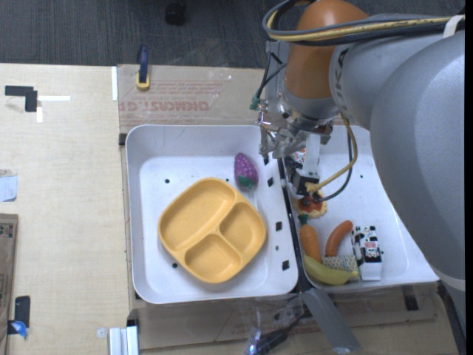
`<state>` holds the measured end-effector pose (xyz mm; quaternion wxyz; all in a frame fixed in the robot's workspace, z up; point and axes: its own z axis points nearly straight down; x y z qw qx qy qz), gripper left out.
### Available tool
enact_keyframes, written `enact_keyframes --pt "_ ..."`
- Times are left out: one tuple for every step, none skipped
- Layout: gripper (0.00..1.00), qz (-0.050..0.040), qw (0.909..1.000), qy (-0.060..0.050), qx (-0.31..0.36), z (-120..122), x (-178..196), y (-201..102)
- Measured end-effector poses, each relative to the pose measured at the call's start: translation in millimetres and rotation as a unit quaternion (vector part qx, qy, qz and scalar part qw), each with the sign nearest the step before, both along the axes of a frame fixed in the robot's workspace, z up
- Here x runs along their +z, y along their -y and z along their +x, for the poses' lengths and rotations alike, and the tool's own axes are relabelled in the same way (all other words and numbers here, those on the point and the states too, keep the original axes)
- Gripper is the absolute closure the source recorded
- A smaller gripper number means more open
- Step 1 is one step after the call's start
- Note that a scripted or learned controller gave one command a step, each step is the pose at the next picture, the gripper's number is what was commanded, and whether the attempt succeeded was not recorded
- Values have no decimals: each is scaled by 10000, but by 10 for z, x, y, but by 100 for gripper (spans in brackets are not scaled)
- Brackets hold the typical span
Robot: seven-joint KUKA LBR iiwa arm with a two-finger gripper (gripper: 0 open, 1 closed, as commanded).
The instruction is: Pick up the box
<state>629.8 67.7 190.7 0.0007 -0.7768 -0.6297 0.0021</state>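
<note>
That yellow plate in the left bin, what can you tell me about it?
The yellow plate is a rounded-square tray that looks like smooth plastic, moulded into three compartments: one long one and two smaller ones, all holding nothing. It lies flat and turned at an angle on the floor of the left bin, taking up much of it. A small purple toy sits just off its upper right corner; whether they touch is unclear.
</note>
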Motion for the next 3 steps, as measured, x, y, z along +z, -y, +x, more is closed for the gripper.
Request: enact_keyframes --pt "100 -7 10000 -11 1 1 82 13" --pt "0 -8 10000 -12 0 1 82 13" --pt "0 -8 9905 0 -1375 178 -648 -479"
